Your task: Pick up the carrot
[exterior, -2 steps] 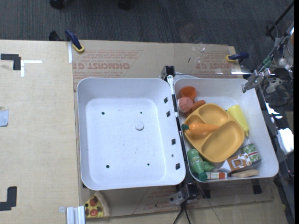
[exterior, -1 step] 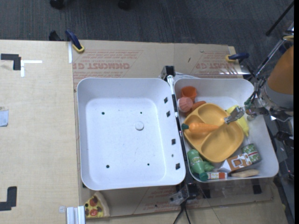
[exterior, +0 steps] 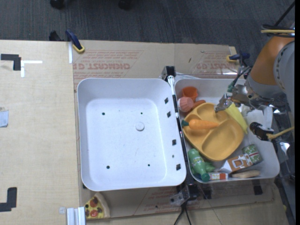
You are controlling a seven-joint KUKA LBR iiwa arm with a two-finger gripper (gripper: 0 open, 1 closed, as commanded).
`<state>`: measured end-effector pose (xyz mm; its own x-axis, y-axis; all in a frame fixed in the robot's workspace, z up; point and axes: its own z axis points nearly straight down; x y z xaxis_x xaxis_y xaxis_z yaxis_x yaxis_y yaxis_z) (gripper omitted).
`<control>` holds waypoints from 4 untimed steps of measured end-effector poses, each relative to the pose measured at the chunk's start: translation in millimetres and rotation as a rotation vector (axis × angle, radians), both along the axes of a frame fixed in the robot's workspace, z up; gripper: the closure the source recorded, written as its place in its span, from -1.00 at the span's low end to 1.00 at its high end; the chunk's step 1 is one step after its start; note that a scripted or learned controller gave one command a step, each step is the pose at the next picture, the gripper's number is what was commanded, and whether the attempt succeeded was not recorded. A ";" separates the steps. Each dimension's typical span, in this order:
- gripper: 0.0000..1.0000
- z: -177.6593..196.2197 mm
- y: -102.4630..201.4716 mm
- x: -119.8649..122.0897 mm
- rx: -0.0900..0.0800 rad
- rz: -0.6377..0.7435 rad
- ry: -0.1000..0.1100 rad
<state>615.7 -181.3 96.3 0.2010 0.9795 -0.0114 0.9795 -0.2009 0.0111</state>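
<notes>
Hovering gripper (exterior: 223, 105) at plate (exterior: 225, 144) rim (grip state unclear) | carrot (exterior: 202, 124) lay in plate's left section | looked light, stiff, smooth | best pinched across thick middle

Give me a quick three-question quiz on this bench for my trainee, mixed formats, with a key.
1. True or false: the carrot lies in the left bin.
2. Multiple choice: what is the carrot resting on? A) the yellow divided plate B) the green bottle C) the cardboard
3. Short answer: where is the tool relative to the carrot?

Key
1. False: it is in the right bin.
2. A
3. Up and to the right in the camera view, over the plate's far rim, apart from the carrot.
</notes>
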 end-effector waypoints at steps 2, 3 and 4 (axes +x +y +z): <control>-1.00 -2.7 83.9 -34.8 0.009 -0.117 0.007; -1.00 -3.1 67.9 -120.3 0.011 -0.176 0.003; -1.00 -1.9 18.8 -131.2 0.021 0.077 -0.004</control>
